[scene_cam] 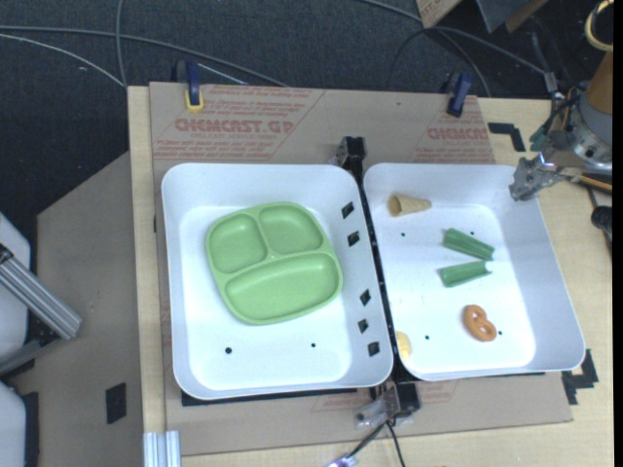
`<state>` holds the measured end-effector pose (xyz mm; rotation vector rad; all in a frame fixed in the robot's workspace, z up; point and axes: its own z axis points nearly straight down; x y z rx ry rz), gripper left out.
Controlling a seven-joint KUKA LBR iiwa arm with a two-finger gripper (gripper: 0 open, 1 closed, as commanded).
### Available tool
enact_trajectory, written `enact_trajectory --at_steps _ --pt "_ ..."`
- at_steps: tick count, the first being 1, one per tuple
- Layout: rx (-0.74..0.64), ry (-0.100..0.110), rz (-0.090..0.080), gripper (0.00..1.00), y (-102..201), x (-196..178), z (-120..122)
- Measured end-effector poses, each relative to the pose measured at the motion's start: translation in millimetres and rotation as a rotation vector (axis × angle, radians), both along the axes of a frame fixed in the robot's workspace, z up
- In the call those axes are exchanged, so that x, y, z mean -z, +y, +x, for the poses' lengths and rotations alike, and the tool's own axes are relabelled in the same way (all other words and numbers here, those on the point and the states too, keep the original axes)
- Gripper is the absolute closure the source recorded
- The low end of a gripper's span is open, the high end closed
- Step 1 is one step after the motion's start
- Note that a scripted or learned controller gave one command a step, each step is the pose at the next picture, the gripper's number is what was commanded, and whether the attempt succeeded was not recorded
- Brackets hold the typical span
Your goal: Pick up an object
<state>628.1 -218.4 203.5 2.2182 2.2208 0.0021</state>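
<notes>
Gripper [527, 178] above right bin's [545, 261] rim

A brown cardboard sheet with red letters [234, 123] covers the tabletop. Two blue clamps [194, 84] pinch its far edge. Thin grey cables [127, 27] lie on the dark floor behind. A silver metal bar [37, 295] sits at the left.
</notes>
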Motion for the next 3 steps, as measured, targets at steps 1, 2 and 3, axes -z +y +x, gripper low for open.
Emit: enact_trajectory --at_steps 1,2,3 --pt "-0.004 0.005 0.003 1.0 54 6 4" --pt "-0.002 0.001 0.002 1.0 109 -8 12" --pt "-0.002 0.006 0.002 1.0 162 -10 5"
